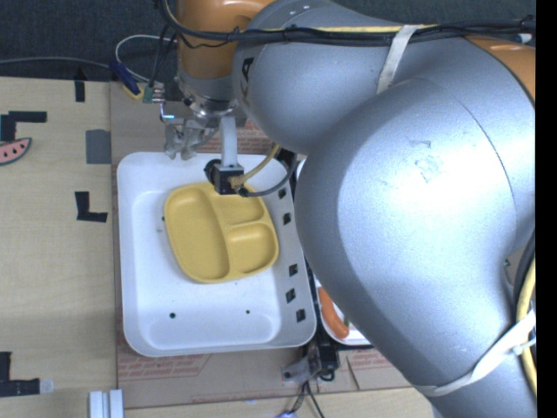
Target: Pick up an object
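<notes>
One yellow three-compartment plate point(220, 232) lies flat in the left white bin point(139, 233), nearer its far edge. One orange thing point(332, 314) peeks out past that bin's right edge. The grey arm point(418, 190) bends over from the right, its gripper point(184, 142) pointing down at the bin's far rim, just beyond the plate. I can't tell whether it is spread or closed, and nothing shows in its grasp

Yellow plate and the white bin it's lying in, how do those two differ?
The plate is yellow; the bin is white. The plate is split by ridges into three compartments, while the bin is one open well. The plate is the smaller, lying inside the bin and covering only part of its floor. The plate lies askew to the bin's sides. Both are shallow, with raised rims and rounded corners.
</notes>
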Motion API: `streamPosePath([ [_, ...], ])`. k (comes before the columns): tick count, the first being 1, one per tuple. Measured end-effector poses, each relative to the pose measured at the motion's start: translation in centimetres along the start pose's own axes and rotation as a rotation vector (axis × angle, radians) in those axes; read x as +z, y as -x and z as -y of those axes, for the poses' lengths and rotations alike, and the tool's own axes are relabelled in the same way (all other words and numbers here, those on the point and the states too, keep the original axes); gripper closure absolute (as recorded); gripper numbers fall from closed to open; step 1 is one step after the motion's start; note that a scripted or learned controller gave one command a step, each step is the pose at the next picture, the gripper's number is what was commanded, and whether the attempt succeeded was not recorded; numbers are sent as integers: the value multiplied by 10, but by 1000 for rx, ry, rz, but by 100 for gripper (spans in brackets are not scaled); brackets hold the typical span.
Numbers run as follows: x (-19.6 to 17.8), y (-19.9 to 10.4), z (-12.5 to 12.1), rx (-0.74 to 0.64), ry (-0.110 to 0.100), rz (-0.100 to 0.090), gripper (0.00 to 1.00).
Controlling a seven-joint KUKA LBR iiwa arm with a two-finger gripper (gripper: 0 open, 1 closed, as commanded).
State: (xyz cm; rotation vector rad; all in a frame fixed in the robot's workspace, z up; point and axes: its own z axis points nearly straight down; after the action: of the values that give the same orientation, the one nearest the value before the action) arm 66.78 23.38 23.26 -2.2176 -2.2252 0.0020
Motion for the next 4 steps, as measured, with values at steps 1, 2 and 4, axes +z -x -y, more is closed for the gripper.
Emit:
streamPosePath([
  [1, -29, 0, 0, 1, 1, 0, 100],
  [2, 4, 1, 0, 1, -1, 2, 100],
  [4, 14, 1, 0, 1, -1, 2, 100],
])
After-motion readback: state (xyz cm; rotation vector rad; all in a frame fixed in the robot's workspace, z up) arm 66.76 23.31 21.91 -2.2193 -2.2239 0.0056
